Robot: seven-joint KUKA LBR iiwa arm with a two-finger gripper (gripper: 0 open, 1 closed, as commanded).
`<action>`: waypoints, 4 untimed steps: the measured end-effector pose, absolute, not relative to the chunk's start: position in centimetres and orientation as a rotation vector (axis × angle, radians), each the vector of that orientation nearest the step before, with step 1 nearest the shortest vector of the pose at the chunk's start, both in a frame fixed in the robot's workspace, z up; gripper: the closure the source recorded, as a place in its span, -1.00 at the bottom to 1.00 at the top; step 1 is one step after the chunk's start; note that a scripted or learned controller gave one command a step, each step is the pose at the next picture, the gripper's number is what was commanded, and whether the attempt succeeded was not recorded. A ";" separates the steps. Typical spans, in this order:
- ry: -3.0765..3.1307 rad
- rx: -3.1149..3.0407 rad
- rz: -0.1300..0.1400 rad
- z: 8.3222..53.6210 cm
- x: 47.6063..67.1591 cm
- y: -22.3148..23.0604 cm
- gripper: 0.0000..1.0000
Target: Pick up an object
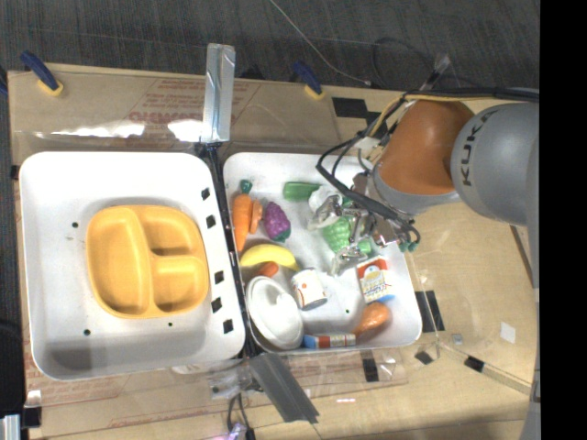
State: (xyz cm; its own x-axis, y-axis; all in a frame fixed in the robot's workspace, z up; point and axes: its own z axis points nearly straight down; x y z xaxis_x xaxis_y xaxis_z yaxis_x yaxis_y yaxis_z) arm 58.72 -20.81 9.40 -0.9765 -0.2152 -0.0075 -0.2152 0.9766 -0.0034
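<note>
My gripper [347, 232] hangs low in the right bin [275, 167], over a light green object [336, 235] near the bin's middle right. Around it lie a carrot [241, 218], a purple eggplant [276, 220], a banana [267, 256], a green vegetable [300, 191], a white cup [310, 289], a white bowl [273, 312], a red and white carton [373, 279], an orange-brown piece [371, 318] and a marker [328, 341]. The wrist and cables cover the fingers.
The left bin [37, 246] holds a yellow divided tray [147, 258]. A grey strip [217, 94] stands at the back between the bins. Blue clamps [42, 73] sit on the bench's far edge. The arm's orange band [424, 149] looms over the right bin's far right corner.
</note>
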 end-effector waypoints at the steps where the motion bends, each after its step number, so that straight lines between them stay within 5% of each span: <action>1: 3.117 -0.301 -0.005 9.4 59.0 -20.9 -1.00; 3: 3.124 -0.221 -0.005 9.4 60.0 -20.0 -1.00; 4: 3.113 -0.226 -0.010 10.6 60.3 -19.9 1.00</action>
